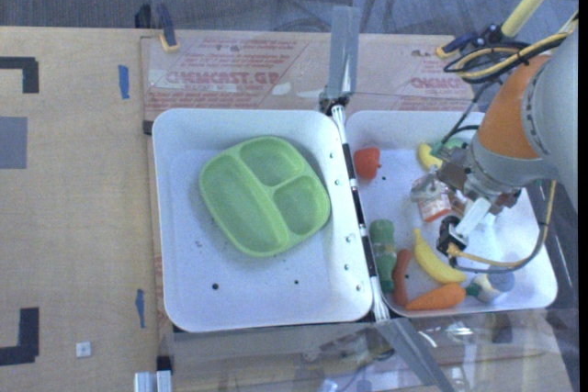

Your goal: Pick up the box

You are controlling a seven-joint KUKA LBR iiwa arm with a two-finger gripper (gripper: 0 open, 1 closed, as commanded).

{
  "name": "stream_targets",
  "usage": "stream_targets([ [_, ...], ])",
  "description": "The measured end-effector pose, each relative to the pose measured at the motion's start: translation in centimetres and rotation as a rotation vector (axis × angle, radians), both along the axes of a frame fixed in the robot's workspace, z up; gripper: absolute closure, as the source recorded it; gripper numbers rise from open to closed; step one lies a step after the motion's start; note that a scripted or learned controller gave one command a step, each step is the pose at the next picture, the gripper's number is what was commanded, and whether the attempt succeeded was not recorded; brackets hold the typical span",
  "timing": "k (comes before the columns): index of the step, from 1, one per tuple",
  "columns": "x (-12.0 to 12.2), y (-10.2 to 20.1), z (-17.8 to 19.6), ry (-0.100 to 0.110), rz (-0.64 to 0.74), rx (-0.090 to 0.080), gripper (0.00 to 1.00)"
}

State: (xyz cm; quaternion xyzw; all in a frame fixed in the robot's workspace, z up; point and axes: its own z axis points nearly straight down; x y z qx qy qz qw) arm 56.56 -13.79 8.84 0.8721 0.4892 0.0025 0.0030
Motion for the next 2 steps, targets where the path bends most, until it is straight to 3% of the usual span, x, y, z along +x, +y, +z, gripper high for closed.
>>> stream_targets([
  [1,0.0,0.0,1.0,0.002,0.003,-0.003,1.0],
  [2,4.1,5.2,10.9,0.009,-0.069,0.003,1.0],
])
